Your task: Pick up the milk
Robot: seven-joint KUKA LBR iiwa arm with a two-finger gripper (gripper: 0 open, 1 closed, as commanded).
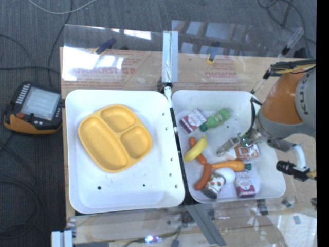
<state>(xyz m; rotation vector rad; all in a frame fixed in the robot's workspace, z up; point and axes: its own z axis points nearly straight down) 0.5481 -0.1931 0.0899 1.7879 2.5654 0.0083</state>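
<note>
— So, where is the milk now?

— I see three small cartons in the right bin (277, 189), and I cannot read any label. I believe the milk (248, 152) is the orange and white carton in the middle of this bin, because the jaws hang directly at it. The two others are a red and white carton (193, 120) at the far left corner, next to the green bottle (215, 119), and a dark red carton (245, 183) near the front rim.

— How does it lie from the jaws?

— Just beside them, on the side of the arm (288, 107), to the right in the camera view and a little lower. The metal tips point away from it, left and down toward the banana (196, 148). The carton seems to lie flat, with its long axis about left to right, but it is partly covered, so this is only my judgement.

— Are the jaws apart?

— I cannot tell; they are too small and shiny here. I see nothing between them.

— What matters for the next move?

— I think the jaws must go a bit back toward the arm to stand over the carton. The carrot (229, 164) lies just in front of it and could be caught too.
</note>
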